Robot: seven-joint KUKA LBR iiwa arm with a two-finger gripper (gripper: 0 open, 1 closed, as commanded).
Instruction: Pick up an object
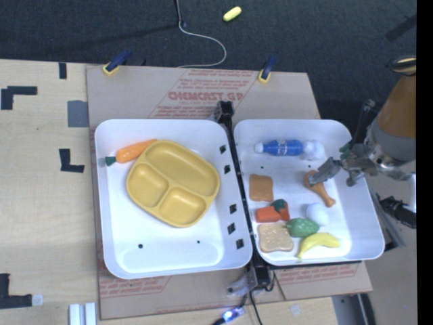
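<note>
Grey two-finger pincer (340, 167), spread, hovering beside brown plastic drumstick (321, 187) in right white bin (365, 202); needing centring before closing.

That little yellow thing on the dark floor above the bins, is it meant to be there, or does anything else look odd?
The small yellow object lies alone on the dark floor beyond the bench, apart from both bins, so it looks strayed. In the left bin, the carrot rests beside the yellow divided plate rather than in it. Nothing looks spilled or broken.
</note>
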